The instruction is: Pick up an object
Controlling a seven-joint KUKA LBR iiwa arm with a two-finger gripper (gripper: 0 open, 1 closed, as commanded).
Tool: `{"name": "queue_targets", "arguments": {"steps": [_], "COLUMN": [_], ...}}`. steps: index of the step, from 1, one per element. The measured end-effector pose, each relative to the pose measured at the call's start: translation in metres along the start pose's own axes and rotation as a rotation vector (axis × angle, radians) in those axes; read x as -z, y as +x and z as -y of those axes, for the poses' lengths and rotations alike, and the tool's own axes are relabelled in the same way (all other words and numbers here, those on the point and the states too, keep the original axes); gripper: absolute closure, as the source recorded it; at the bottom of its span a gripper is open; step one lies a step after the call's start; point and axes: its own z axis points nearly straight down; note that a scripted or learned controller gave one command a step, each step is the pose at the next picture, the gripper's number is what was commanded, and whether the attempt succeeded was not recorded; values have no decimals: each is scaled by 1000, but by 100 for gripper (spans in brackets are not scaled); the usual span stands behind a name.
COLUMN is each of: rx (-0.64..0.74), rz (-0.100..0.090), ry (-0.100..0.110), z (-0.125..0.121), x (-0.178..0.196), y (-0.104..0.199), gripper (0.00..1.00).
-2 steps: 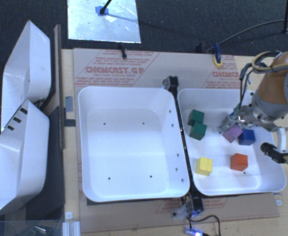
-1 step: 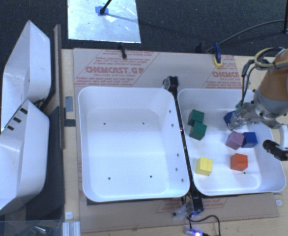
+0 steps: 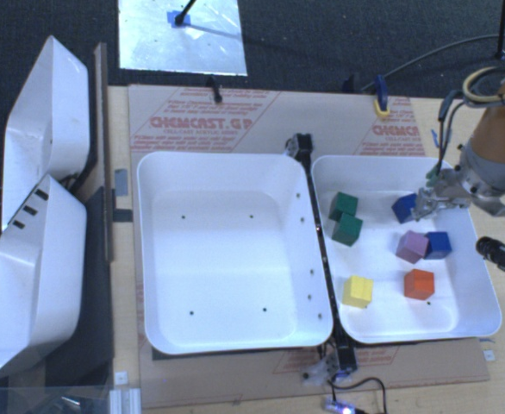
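Two white bins sit on the worktop (image 3: 235,110). Over the right bin (image 3: 476,317), the pincer (image 3: 425,202) touches a blue cube (image 3: 404,208); I cannot tell its opening.

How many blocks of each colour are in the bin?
Green blocks: 2
Blue blocks: 2
Purple block: 1
Yellow block: 1
Orange block: 1
Total: 7, all in the right bin.

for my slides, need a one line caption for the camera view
KUKA arm's gripper sits beside a blue block in the right bin, among other coloured blocks.
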Motion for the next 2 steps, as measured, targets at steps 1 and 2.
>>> {"name": "queue_targets", "arguments": {"steps": [1, 2], "rx": [1, 1], "rz": [0, 0], "ry": [-1, -1], "z": [-6, -7], "x": [63, 116], "y": [-2, -2], "gripper": [100, 100]}}
